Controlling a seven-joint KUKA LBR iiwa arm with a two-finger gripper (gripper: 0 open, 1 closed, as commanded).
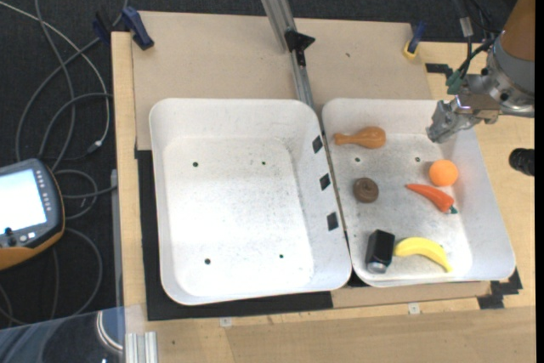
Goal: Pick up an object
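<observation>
The nearest thing I could take is the orange ball (443, 172), a smooth round fruit shape lying in the right bin (489, 208), right of centre in the frame, and touching the carrot (432, 196), a tapered orange-red wedge just below it. My gripper (442, 121) hangs above the bin's upper right part, near the ball but apart from it; whether my fingers are spread or pressed together I cannot tell, and nothing sits between them.

The risk I judge greatest: a ball that slick and round could squirt sideways out of a pinch, or I could nudge the carrot along with it. The banana (423, 252) is curved and glossy, the black block (379, 250) boxy, the brown disc (365, 190) low and flat, the drumstick (361, 138) bulbous, all probably hard plastic on speckled white.
</observation>
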